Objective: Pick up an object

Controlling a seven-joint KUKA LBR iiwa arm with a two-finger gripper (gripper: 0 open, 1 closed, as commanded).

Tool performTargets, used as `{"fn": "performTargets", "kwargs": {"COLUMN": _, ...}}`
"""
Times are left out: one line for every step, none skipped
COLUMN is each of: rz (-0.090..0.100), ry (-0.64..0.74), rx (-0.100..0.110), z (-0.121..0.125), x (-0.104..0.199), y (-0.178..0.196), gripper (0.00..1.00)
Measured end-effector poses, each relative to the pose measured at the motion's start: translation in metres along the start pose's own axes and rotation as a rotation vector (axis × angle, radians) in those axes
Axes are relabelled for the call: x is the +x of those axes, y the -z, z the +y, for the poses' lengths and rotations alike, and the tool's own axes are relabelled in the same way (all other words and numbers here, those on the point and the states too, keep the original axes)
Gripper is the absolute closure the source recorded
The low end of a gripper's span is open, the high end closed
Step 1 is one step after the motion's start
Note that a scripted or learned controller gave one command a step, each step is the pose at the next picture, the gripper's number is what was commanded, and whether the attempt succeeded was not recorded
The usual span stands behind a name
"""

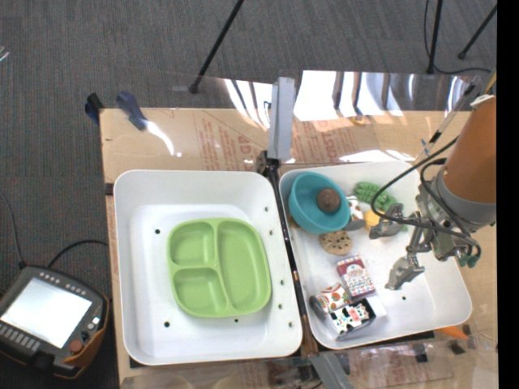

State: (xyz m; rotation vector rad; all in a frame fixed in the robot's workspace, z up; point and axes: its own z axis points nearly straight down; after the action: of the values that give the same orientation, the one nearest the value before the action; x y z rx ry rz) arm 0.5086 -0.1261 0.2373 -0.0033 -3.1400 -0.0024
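White bin (454, 298) floor bare beneath claw (395, 252)

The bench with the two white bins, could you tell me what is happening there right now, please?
A grey robot arm reaches in from the right and hangs its tool over the right bin. The fingers are spread apart with nothing between them. Below and left of the tool lie a small red packet, a cookie and a teal bowl holding a brown ball. The left bin holds a green divided plate.
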Motion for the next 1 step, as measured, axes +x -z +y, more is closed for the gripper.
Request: {"fn": "performTargets", "kwargs": {"rz": -0.027, "ry": -0.106, "rx": 0.011, "z": 0.0124, "x": -0.0269, "y": -0.122, "gripper": 0.0}}
